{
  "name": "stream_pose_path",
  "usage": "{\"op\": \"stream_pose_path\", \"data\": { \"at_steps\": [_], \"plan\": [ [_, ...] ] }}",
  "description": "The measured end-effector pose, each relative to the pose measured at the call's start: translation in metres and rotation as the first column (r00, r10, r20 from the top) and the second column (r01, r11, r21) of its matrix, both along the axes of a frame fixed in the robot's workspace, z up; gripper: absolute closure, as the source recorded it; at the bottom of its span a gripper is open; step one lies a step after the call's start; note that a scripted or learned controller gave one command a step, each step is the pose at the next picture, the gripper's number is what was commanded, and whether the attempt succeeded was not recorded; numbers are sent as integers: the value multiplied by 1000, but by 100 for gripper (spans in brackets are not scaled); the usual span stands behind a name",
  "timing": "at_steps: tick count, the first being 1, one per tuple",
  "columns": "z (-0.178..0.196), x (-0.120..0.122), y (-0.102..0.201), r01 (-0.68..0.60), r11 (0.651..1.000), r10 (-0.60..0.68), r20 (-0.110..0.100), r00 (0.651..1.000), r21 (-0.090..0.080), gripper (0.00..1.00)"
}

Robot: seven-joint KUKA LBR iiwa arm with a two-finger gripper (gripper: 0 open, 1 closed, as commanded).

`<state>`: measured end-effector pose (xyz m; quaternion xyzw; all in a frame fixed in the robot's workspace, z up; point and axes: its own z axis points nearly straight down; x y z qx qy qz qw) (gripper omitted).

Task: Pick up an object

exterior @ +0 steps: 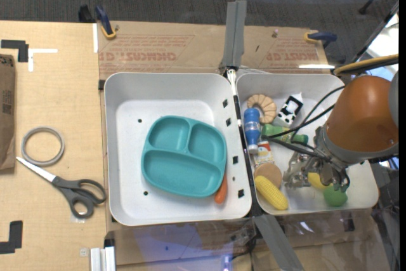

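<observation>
Nearest you, at the lower right of the frame, the yellow plastic corn cob point(271, 193) lies slantwise along the bottom wall of the right-hand white bin point(368, 198). Just right of it the two-finger gripper point(309, 176) hangs low in that bin under the grey arm with its orange band point(360, 116); cables and the wrist hide the tips, so you cannot tell from this view whether it is spread or pressed together, and nothing can be seen pinched in it.

Around the tool sit a small yellow piece point(316, 180) and a green rounded toy point(335, 197), both close by its right side, with a tan round disc point(267, 172) just to its left. Further up the bin you have a blue bottle with a white label point(252, 127), a green stalk-like toy point(283, 133), a beige pretzel-shaped ring point(261, 107) and a black-and-white block point(291, 108).

These look like hollow toy foods: judge them light, stiff and smooth, so they will likely skid or roll if nudged. The corn cob seems your best target; take it across its narrow middle, squarely, since the rounded sides may squirt out of an off-centre pinch. The bin wall beside it leaves little room for a finger.

In the left-hand white bin point(120, 136) a teal divided plate point(184, 157) is too broad and flat, with an orange carrot-like piece point(221, 191) at its lower right edge
</observation>
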<state>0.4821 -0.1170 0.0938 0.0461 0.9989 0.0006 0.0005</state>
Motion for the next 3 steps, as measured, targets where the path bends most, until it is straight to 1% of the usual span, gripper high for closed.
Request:
{"op": "stream_pose_path", "data": {
  "at_steps": [1, 2, 3],
  "plan": [
    [62, 86, -39, -92, 996, 92, 4, 996, -2, 100],
    [-2, 1, 5, -184, 983, 184, 0, 983, 0, 100],
    [77, 53, -21, -320, 947, 320, 4, 947, -2, 100]
  ]
}}
